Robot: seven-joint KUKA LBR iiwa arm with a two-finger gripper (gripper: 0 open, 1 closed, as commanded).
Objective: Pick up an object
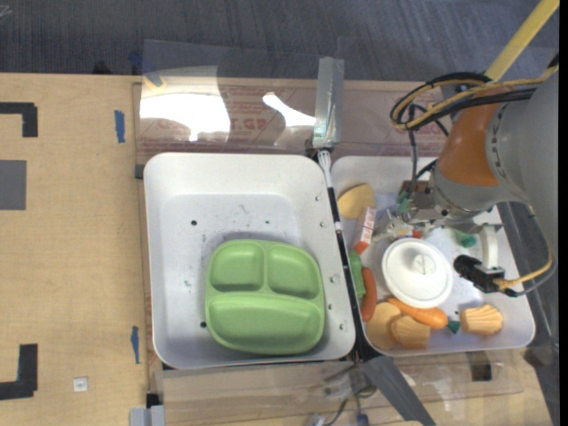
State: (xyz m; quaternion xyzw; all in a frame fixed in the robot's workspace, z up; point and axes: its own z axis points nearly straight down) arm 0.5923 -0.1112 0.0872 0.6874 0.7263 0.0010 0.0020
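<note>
Toy food crowds the right bin: a carrot, bread-like pieces and a croissant-shaped piece, any of them a candidate for picking. Above them hangs the gripper (seen end-on as a white disc), poised to descend, its grip state impossible to tell. A green divided tray sits in the left bin.

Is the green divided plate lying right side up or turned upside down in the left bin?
Right side up: the green divided plate shows its three hollow compartments facing upward, flat on the left bin.
</note>
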